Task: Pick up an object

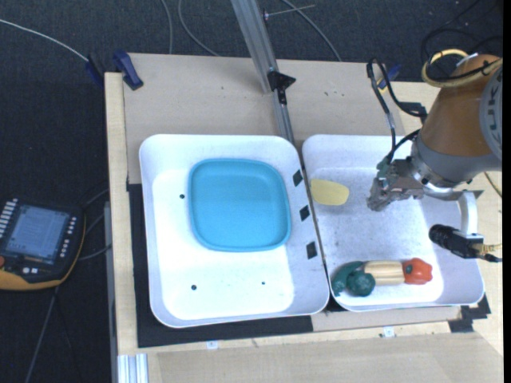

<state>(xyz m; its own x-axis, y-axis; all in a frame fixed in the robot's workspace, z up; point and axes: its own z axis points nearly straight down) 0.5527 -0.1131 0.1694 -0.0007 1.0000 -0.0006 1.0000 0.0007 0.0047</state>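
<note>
**Bench with two bins: gripper over the right bin, nothing picked yet**

Dark carpet surrounds the pale wooden surface (207,94), with loose cables looping across the floor at the top and a handheld control pendant (36,242) lying to the left of the bench.

- Left bin (160,294): white and shallow, carrying a turquoise tray (239,204) with rounded corners.
- Right bin (351,154): white and shallow, its floor speckled. It carries a pale yellow piece (329,191) near the dividing edge and, along the near wall, a green lump (354,281) touching a tan cylinder (386,273) that ends in a red piece (417,271).
- Gripper (385,191): hanging over the middle of the right bin, beside the yellow piece and apart from it. Nothing shows between its parts; whether it is released or clenched you cannot tell from this angle.
- Arm: grey and orange, entering from the right, with a black cable running to the wrist.
- Metal rail (254,34): slanting down from the top to the gap between the bins.

Handling note: you appear to be at the approach step. The yellow piece is the nearest candidate and lies clear of the walls, so you should centre over it before descending. It looks flat, so a shallow descent may close on nothing. The row at the near wall is crowded; a grasp there risks nudging neighbours against the rim. Check for something actually held before you count the lift.
</note>
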